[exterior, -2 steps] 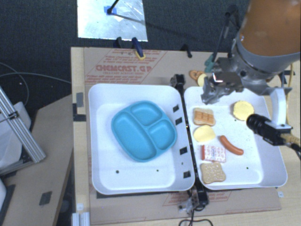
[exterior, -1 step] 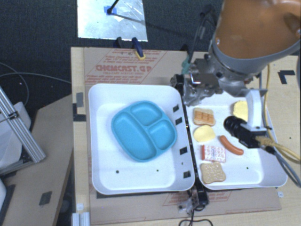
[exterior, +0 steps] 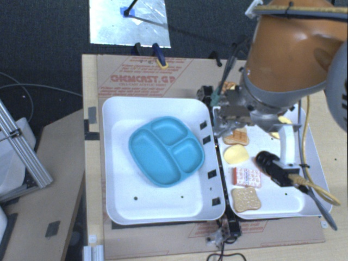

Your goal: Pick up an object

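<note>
My gripper [exterior: 227, 119] hangs over the far left part of the right bin [exterior: 272, 210], just above a brown waffle-like piece [exterior: 236, 138]. In a row toward the front lie a pale yellow round slice [exterior: 236, 155], a red-and-white packet [exterior: 247, 176] and a slice of toast [exterior: 246, 199]. The big orange wrist hides the back of this bin. Nothing shows between the gripper and the items below it.
The left bin [exterior: 122, 200] holds a blue divided plate [exterior: 165, 150]. A raised rim with black clips [exterior: 213, 162] separates the two bins. A small orange-brown item [exterior: 229, 86] peeks out behind the gripper at the right bin's far edge.
</note>
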Available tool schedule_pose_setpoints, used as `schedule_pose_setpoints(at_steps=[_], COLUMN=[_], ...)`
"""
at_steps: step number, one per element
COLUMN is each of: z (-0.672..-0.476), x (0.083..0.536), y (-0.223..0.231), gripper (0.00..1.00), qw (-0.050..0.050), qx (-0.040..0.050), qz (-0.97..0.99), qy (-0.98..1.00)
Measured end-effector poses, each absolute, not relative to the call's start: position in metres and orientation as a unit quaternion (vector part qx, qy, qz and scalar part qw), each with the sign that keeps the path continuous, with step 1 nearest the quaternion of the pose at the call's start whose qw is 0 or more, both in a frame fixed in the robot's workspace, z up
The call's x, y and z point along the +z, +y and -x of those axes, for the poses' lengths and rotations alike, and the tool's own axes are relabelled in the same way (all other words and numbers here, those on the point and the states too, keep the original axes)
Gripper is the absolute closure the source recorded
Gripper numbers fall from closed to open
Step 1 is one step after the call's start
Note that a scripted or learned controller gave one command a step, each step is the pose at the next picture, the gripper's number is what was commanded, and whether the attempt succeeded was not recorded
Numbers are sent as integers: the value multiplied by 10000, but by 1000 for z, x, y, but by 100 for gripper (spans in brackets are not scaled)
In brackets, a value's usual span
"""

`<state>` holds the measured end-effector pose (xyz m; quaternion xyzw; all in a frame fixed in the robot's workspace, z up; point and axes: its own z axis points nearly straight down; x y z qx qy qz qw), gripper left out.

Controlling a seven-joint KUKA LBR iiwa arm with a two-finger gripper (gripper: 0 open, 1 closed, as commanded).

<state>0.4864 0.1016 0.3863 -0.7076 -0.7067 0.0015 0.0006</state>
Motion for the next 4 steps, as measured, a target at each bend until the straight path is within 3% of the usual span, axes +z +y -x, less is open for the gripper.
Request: schedule_pose_setpoints(at_steps=[1, 2, 3, 4], z=[-487, -508, -508, -508], x=[389, 461, 468, 479], y=[102, 161, 157, 157], gripper=[0, 0, 100, 100], qw=[-8, -23, -19, -27], qx=[-10, -57, -35, -48], qz=[7066, 7039, 7044, 7028], qy=[-7076, -7103, -7097, -7113])
